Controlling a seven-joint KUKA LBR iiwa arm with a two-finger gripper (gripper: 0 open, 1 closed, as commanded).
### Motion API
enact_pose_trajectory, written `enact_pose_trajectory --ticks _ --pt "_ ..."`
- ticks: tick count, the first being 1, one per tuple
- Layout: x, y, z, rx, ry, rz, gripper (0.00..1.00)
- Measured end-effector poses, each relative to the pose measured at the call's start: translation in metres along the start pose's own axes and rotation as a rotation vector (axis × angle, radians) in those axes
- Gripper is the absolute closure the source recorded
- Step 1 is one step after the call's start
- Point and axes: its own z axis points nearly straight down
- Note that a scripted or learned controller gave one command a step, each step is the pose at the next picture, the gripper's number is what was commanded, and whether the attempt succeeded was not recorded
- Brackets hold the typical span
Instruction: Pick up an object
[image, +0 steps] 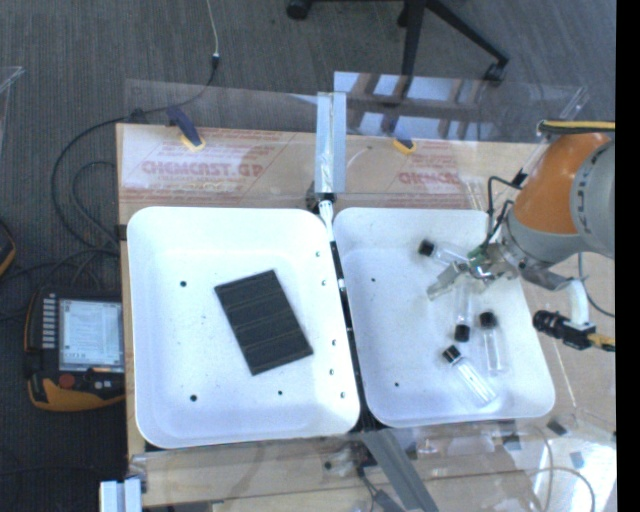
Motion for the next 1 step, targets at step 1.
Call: enact_pose_trajectory --ticks 1 --pt "0.0117 -0.0786 -0.0036 0.014 0.005 -0.014 0.00"
